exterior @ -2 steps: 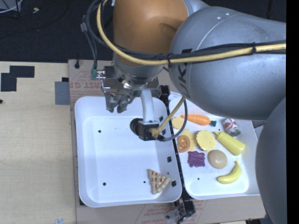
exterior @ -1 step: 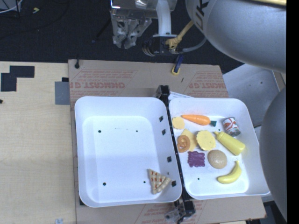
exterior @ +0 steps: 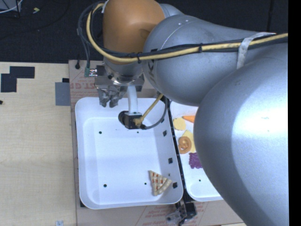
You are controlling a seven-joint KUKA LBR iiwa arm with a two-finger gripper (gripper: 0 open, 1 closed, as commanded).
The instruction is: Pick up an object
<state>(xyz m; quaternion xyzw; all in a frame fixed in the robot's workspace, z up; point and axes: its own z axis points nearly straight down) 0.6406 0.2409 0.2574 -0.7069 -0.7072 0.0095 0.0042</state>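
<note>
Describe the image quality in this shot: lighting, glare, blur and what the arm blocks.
Camera view: even, bright light; the left bin reads almost blown-out white, with soft shadow along its walls. A faint sheen sits on the grey arm, which looms large and slightly soft, covering much of the right bin. The tool and the waffle wedge look reasonably sharp.

bins: 2 | waffle wedge: 1 | grapes: 1 | carrot: 1

A pale wooden bench spans the frame's left, bearing two shallow white plastic bins side by side toward lower centre.
</note>
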